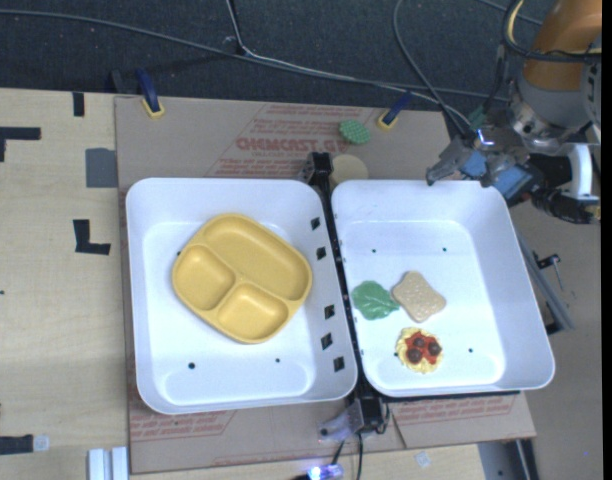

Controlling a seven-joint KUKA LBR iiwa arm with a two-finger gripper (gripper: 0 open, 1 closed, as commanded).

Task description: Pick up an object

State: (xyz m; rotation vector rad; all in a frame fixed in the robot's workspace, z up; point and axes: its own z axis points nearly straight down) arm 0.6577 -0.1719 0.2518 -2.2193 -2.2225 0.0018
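your gripper [464, 160] hangs over the right bin's [506, 228] far right corner; you cannot tell its finger state. a leaf [374, 300], cracker [418, 295] and pizza [419, 349] lie near; the yellow tray [242, 277] sits left.

Wooden bench [46, 298] (black tape marks), dark carpet [106, 28] behind.

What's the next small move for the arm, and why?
Probably swing the gripper in over the right bin toward the bread slice. The gripper sits at the bin's far rim, apart from the bread, the green leaf and the small pizza lying near its front.
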